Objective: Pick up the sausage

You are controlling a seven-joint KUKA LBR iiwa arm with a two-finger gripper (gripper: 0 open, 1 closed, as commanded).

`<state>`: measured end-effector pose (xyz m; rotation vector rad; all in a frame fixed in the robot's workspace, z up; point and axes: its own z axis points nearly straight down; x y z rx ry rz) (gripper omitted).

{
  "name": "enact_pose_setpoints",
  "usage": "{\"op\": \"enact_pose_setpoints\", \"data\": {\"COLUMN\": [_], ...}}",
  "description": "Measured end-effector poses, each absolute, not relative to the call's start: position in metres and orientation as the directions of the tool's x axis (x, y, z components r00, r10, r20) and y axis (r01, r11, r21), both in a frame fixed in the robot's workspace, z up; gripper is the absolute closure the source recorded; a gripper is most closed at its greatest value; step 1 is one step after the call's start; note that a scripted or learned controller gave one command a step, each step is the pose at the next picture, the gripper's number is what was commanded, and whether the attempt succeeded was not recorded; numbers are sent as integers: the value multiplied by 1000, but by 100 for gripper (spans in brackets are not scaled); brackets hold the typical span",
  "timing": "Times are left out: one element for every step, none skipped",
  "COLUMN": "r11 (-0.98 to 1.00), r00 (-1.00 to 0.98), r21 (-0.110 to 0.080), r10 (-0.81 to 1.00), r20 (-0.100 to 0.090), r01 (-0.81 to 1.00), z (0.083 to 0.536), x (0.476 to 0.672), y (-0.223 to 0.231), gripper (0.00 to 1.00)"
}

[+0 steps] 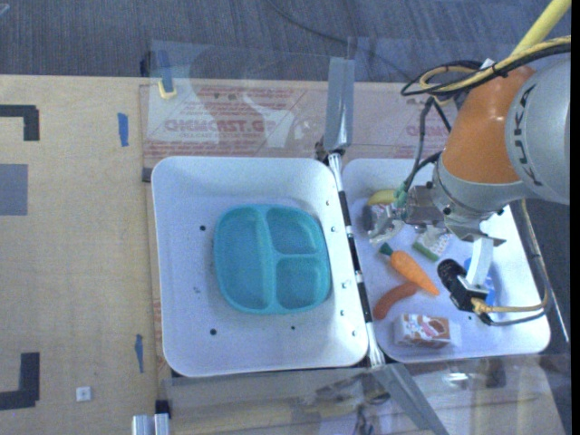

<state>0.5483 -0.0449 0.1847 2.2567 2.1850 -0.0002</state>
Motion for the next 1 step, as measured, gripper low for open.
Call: {"op": "enact_pose_setpoints", "data": {"r11": [62], "r00": [-62], "r21": [-1], "r10": [998], "r20": [1], "r01": [998], "z": [185], "x": [488], "y": [-26], "gripper": [0]}}
